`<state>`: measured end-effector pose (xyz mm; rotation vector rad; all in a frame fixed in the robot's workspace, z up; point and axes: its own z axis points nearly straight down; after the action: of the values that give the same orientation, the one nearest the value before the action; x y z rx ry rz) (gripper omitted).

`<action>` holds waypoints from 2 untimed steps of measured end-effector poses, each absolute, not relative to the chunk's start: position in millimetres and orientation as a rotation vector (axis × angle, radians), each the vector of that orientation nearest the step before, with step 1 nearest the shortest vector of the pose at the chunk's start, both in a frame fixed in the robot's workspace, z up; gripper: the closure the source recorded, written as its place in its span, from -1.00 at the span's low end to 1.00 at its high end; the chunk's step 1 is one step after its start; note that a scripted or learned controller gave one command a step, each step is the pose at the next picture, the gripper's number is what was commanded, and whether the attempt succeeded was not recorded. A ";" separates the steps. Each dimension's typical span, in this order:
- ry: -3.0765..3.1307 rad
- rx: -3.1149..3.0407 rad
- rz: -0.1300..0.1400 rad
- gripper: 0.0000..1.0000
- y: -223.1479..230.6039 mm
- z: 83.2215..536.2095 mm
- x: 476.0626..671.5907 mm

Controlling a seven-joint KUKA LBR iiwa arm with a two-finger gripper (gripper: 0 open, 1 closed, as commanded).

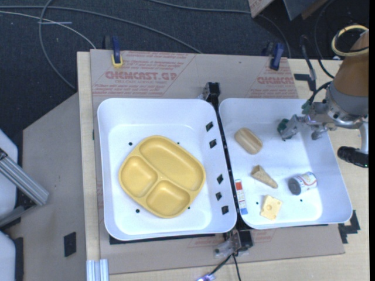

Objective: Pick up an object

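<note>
Bins sat side by side on the surface, and the left bin carried the biggest item, a yellow divided plate, stiff and broad, awkward for a two-finger grasp. The right bin held smaller pieces: a tan bread roll near its upper left, a wedge below that, a small can lying on its side (likely to roll away), and a yellow cheese slice. The claw hovered over the bin's upper right, holding nothing; its spread I could not tell. The roll looked light and firm, best pinched across its short width.
</note>
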<state>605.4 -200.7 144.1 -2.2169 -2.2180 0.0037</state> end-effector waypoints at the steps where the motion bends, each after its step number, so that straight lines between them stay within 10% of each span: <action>1: -2.217 -2.216 0.004 -1.00 -199.7 91.1 604.3; 2: -2.223 -2.221 -0.002 1.00 -200.3 106.6 606.8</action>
<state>606.8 -200.3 106.6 -2.2205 -2.2234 -0.0023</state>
